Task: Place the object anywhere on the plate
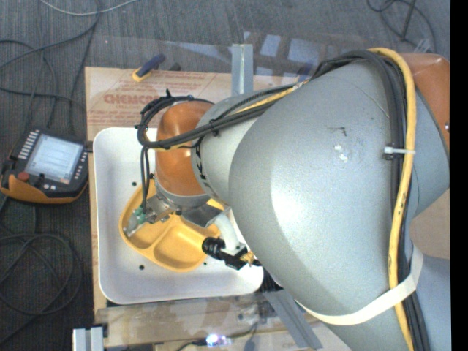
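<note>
Reaching in from the right, one grey arm (322, 189) covers most of the camera view; its orange band (179, 148) hangs over one white bin (110, 269). One yellow sectioned plate (172, 247) lies in that bin, toward its middle, with bare white floor left and below it up to the rim. The pincer (139, 221) sits low over the plate's left lobe; its state cannot be told. One pendant (47, 165) rests on the floor, left of the surface (117, 97).

Pendant (45, 168) on floor; perhaps a marker (148, 66).
</note>
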Controlling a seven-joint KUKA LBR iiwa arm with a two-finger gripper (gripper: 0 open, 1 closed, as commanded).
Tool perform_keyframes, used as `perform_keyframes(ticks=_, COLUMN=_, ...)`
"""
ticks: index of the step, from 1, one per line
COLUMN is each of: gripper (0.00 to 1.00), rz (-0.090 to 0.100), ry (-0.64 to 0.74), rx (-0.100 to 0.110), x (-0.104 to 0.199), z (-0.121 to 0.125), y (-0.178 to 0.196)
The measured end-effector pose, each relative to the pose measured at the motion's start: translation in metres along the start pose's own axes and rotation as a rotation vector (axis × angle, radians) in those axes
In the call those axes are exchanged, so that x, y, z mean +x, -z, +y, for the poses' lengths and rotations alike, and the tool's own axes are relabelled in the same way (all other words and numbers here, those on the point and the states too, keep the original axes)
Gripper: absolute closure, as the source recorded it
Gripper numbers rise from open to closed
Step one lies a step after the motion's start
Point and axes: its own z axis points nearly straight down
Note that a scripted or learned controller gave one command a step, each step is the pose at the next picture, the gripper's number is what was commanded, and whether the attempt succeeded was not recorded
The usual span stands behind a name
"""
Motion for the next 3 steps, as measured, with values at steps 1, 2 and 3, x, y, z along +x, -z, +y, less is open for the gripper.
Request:
perform_keyframes(ticks=1, gripper=0.0, rz=0.009, ry=-0.538, rx=0.007, x=-0.063, z=0.024, y=-0.003)
perform_keyframes(ticks=2, gripper=0.0, rz=-0.004, ry=-0.77, rx=0.038, x=-0.131, z=0.027, y=0.108)
perform_keyframes(ticks=3, gripper=0.0, rz=0.0, ry=-0.821, rx=0.042, x=-0.043, z=-0.046, y=0.023)
